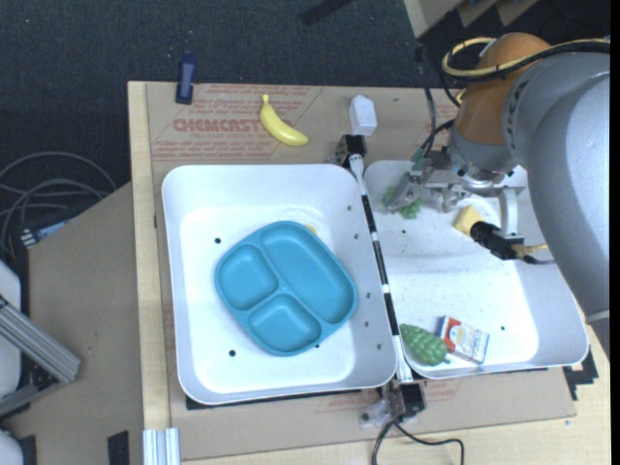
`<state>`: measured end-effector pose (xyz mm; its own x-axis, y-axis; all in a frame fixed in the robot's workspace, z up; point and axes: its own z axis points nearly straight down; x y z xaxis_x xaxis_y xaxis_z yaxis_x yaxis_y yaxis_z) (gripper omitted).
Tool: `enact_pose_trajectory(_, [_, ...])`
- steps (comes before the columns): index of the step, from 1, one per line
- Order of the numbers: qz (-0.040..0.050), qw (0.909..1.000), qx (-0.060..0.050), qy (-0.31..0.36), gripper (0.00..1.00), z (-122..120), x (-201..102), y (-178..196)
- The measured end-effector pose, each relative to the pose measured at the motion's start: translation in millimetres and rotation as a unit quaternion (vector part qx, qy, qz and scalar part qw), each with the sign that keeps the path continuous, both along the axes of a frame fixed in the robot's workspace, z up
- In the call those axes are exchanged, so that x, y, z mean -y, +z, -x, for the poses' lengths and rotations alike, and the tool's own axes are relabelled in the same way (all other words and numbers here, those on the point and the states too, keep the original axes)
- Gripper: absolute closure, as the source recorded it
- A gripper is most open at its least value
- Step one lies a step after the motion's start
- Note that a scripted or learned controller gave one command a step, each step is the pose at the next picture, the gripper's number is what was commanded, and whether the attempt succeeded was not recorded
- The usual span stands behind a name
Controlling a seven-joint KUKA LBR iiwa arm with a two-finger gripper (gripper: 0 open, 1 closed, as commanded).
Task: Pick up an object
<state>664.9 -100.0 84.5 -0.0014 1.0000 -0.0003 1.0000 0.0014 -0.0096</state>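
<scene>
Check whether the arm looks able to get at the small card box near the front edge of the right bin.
Probably yes. The small card box lies flat and uncovered in the right bin, the green item beside it. The gripper hangs over the far end of that bin, with bare floor between.

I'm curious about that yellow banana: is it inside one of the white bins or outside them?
Outside. The banana lies on the brown board behind the left bin, beyond its rim.
</scene>
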Motion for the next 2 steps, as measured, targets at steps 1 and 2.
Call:
enact_pose_trajectory(1, [-0.0003, 1.0, -0.001, 0.001, 1.0, 0, -1, 10])
enact_pose_trajectory(2, [-0.0012, 1.0, 0.005, 0.0, 1.0, 77, -76, 102])
